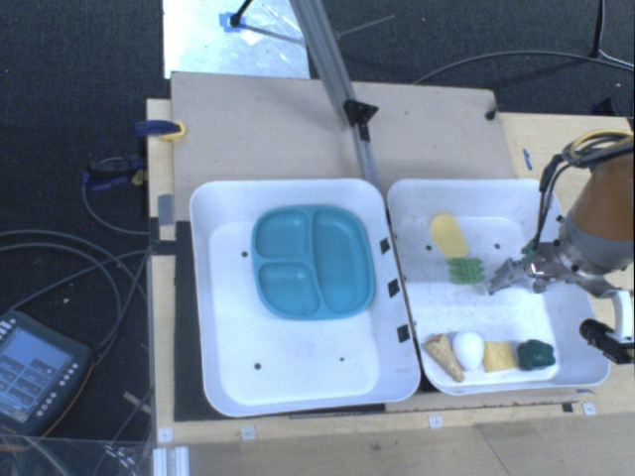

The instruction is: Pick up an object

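End effector (pixel 501 278) at right of frame, low in the right bin (pixel 496 201), finger state not discernible, just right of the green object (pixel 464 270) below the yellow piece (pixel 447 233); best centred over the green object before descending and closing.

Both white bins, the left bin (pixel 228 365) and the right bin (pixel 506 241), look like smooth plastic with a soft shine. The teal divided plate (pixel 313 262) in the left bin seems matt plastic. The bench top (pixel 268 127) looks like pale, matt board. The floor (pixel 69 58) at the upper left of the frame looks dark and rough, like carpet. The slanted pole (pixel 327 53) at the top centre looks like dull grey metal.
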Action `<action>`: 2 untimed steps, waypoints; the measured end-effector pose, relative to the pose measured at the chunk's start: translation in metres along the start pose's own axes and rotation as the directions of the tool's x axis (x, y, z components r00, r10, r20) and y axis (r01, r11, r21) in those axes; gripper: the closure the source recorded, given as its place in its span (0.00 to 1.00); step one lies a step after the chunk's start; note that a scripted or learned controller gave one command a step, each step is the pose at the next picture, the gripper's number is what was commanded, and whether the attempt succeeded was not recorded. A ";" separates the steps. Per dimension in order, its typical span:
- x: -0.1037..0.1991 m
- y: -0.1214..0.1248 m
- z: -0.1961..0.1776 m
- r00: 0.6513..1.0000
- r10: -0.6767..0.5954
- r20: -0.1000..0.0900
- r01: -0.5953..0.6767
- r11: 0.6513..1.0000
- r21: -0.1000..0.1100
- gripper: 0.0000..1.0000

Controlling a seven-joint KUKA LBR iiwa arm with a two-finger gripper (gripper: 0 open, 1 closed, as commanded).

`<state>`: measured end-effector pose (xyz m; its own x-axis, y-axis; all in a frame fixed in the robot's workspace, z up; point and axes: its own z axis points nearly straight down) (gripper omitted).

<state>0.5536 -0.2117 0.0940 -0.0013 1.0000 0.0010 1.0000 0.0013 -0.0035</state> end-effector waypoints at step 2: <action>0.000 0.002 -0.009 1.000 0.000 0.002 0.000 1.000 -0.008 1.00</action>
<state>0.5555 -0.2120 0.1025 -0.0012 1.0000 -0.0012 1.0000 0.0012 0.0049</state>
